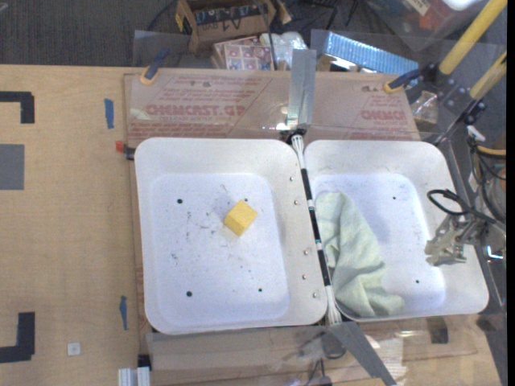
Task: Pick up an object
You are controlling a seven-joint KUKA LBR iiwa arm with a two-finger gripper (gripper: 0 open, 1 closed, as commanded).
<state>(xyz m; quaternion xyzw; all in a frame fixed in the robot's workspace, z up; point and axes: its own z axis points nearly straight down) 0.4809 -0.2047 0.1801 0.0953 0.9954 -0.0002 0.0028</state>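
A small yellow block (240, 218) lies near the middle of the left bin (157, 163), resting flat on the bin floor with open space on every side. In the right bin (426, 163) a pale green cloth (350, 252) is bunched against the divider wall, draping from the middle toward the near edge. The gripper (447, 246) sits low over the right side of the right bin, well apart from the cloth and far from the block; whether it is open or closed I cannot tell, since it appears only as a small, cluttered shape with cables behind it, and nothing is visibly held in it. The block looks light and probably somewhat soft, like foam or sponge, with square faces; it sits turned at an angle, so a grasp across two opposite flat sides should hold it well. The cloth would be limp and light, best pinched at a raised fold, though it may slip or trail.
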